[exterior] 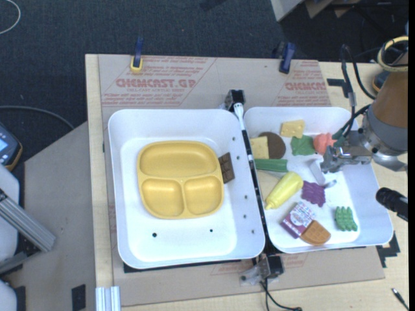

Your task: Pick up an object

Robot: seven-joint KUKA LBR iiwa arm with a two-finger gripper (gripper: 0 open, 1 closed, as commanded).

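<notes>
target: toys in right bin (363, 237) | purple piece (314, 193) just below the gripper (326, 168), orange piece (322, 142) above it, yellow corn (283, 191) to its left | jaws: can't tell apart or together, nothing seen clamped | left bin (123, 173): yellow divided tray (179, 179), brown block (226, 168) at its right edge

2 white bins (130, 238), 1 yellow tray (179, 178), approx. 10 toy foods (283, 191).
</notes>
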